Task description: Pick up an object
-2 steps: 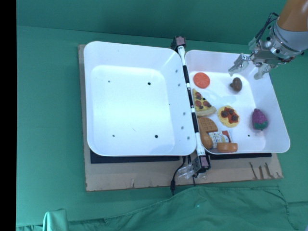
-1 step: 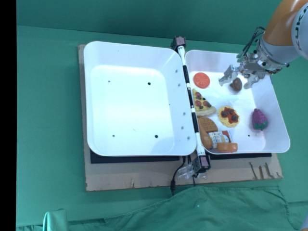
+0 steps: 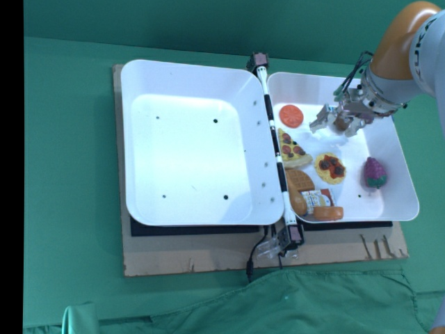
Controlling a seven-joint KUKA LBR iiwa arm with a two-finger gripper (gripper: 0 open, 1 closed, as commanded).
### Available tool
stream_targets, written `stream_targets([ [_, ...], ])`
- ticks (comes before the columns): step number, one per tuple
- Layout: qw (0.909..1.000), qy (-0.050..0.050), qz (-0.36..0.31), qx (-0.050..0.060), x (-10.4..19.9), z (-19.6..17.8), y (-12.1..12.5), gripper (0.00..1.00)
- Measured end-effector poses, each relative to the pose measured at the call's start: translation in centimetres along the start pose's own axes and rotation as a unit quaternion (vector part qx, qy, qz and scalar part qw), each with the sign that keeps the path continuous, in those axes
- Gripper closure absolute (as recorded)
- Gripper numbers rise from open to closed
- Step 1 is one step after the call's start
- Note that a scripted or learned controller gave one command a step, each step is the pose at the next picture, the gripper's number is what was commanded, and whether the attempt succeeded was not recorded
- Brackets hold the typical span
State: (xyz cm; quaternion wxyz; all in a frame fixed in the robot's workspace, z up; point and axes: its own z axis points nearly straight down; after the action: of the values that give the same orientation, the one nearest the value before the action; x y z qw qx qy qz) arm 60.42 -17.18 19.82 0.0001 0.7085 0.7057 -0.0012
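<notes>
— Camera view check: where is the gripper (image 3: 338,122)?

— I see it low in the right bin (image 3: 396,186), its spread fingers either side of a small brown object (image 3: 341,123); I cannot tell if they grip it.

— What lies around it?

— Just to its left, a red disc (image 3: 291,115). Nearer me from the gripper, a round tart (image 3: 330,168) and a pizza slice (image 3: 292,149); a purple fruit (image 3: 375,173) sits right of those. Farthest from it, bread and packets (image 3: 311,200) at the bin's front-left corner.

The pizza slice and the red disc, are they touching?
Apart. The camera view shows white bin floor between the red disc and the pizza slice.
</notes>
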Motion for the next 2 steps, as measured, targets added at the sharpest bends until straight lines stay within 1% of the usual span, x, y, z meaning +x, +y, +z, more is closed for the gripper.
stream_targets([
  [1, 1.0, -0.001, 0.0, -0.004, -0.2, 1.4, 0.2, 0.0],
  [2, 0.9999, -0.004, 0.001, -0.012, -0.4, -0.2, 0.5, 1.0],
])
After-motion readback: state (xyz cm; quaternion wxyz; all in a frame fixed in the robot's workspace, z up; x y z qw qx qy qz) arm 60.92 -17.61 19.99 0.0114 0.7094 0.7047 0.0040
